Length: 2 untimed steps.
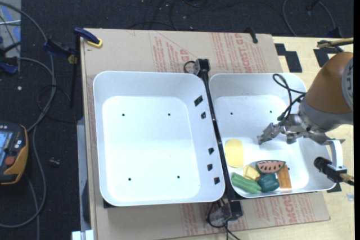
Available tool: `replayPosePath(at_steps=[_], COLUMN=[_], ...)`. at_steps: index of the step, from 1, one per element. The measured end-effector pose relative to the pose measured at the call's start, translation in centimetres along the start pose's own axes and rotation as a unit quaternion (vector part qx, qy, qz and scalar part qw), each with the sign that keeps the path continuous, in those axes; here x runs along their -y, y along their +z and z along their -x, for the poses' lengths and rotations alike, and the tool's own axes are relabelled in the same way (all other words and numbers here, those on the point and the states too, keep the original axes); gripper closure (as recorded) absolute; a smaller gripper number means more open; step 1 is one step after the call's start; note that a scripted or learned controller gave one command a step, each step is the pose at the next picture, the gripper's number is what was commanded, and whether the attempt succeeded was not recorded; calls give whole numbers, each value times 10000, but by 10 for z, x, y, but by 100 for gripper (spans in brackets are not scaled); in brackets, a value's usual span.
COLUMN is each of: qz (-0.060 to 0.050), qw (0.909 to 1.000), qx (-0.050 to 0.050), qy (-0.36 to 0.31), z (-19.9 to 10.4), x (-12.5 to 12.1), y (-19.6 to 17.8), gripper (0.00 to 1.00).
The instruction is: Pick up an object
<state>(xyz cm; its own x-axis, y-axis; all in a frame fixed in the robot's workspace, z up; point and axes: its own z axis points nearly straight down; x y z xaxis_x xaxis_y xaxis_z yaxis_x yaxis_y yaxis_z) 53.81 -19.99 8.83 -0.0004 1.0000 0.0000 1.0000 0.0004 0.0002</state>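
The cardboard-topped bench [242, 53] bears two white bins; beyond it lies dark floor with cables. In the right bin [247, 98], toys cluster at the near edge: a watermelon slice [271, 166], green pieces, and a yellow piece [234, 152]. The gripper [269, 135] hovers just beyond them, fingers parted, grasping nothing.

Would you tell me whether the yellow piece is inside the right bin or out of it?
Inside. The yellow piece lies flat on the floor of the right bin, near the divider, apart from the gripper.
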Motion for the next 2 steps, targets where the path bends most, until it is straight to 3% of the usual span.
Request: replayPosePath(at_steps=[1, 2], qz=[11, 18], qw=[10000, 10000], qx=[6, 5], qy=[3, -1], z=[1, -5], x=[-1, 3], y=[-11, -56], gripper=[100, 100])
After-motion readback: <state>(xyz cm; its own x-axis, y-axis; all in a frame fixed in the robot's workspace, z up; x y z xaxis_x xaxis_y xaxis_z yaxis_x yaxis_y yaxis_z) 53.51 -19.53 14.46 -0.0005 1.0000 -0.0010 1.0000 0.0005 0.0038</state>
